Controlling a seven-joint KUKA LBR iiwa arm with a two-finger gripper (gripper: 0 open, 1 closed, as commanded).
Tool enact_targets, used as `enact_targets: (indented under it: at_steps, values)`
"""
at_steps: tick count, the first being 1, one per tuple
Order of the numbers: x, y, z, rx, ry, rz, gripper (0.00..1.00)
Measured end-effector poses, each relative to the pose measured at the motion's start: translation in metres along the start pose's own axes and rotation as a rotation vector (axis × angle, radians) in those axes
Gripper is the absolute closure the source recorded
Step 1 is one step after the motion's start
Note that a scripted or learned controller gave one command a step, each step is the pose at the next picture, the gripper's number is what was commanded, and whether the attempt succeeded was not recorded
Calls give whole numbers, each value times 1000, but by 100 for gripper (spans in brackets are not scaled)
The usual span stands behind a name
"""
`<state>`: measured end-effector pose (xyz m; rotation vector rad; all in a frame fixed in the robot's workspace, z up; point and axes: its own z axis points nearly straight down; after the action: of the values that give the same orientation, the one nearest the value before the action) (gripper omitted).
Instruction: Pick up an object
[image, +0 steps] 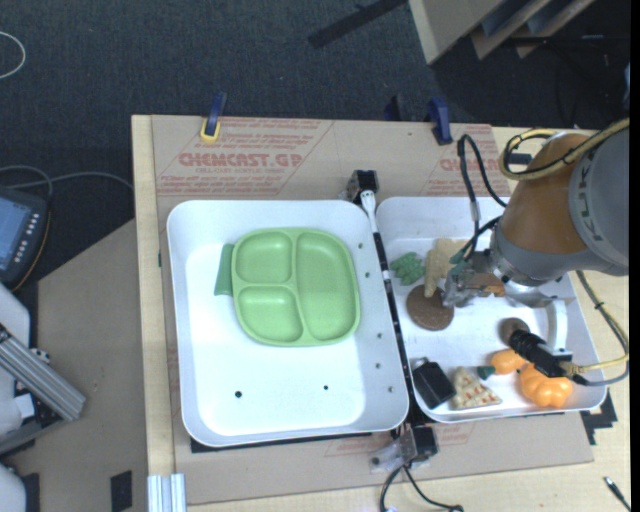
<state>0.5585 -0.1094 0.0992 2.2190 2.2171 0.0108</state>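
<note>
Brown disc (432, 314) lies just beside — below-left of — the tool (458, 288).

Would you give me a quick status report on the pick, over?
Gripper low in right bin, above brown disc. Nothing seen held. Green toy and tan piece crowd close.
</note>
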Motion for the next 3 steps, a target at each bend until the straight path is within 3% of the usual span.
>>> enact_targets:
  at_steps: [2,3]
  values:
    - [11,14,-109,0,-3,-3,100]
    - [11,15,-127,4,-3,-2,100]
